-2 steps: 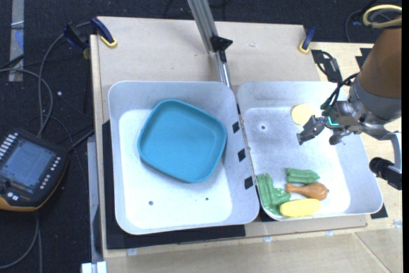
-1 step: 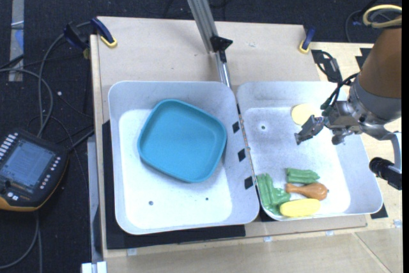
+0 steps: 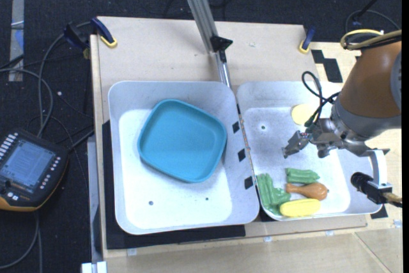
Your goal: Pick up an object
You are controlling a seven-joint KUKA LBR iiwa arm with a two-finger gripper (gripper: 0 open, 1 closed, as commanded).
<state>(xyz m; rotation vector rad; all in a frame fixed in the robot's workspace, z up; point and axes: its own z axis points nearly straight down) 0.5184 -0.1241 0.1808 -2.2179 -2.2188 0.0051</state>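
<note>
Camera view: looking down at a slant on a pale bench (image 3: 160, 54) with two shallow white bins side by side.
Left bin (image 3: 128, 201): a blue square plate (image 3: 182, 139) lies in it, filling most of the middle and tilted a little toward the far edge.
Right bin (image 3: 268, 105): the toys are bunched along its near edge.
Near edge, from left: a green leafy piece (image 3: 268, 190), a smaller green piece (image 3: 301, 174), a brown drumstick (image 3: 308, 188), and a yellow piece (image 3: 299, 207) right at the rim.
Far right side of that bin: a pale yellow round object (image 3: 301, 114), partly behind the arm's cable.
Arm (image 3: 377, 86): comes in from the right, over the right bin.
Gripper (image 3: 294, 146): over bare bin floor, just beyond the green pieces; fingers set narrowly apart, nothing seen between them.
</note>
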